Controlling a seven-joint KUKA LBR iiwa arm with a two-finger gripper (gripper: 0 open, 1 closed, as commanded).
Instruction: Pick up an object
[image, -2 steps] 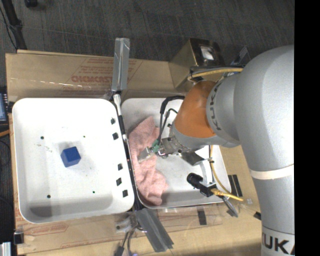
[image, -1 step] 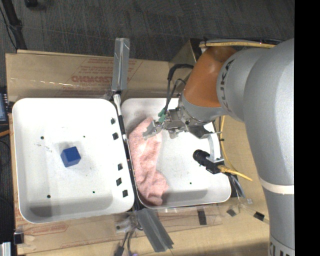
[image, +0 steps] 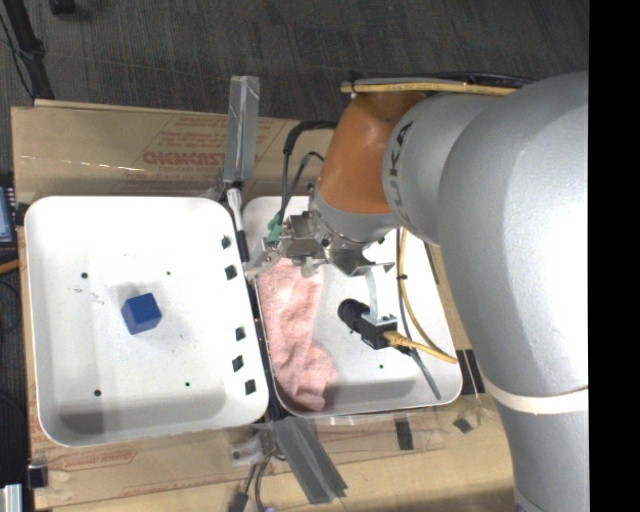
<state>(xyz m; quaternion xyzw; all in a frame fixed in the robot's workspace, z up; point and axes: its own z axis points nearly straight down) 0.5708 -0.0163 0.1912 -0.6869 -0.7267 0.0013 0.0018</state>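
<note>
A crumpled pink cloth lies along the left side of the right-hand white bin. The claw sits over the cloth's upper end; whether it grips cannot be told. A small blue cube rests in the left-hand white bin.

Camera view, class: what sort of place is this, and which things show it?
Probably a robotics lab bench set up for grasping trials. A grey KUKA arm reaches over two white bins; one holds a blue cube, the other a pink cloth, on cardboard sheeting.
</note>
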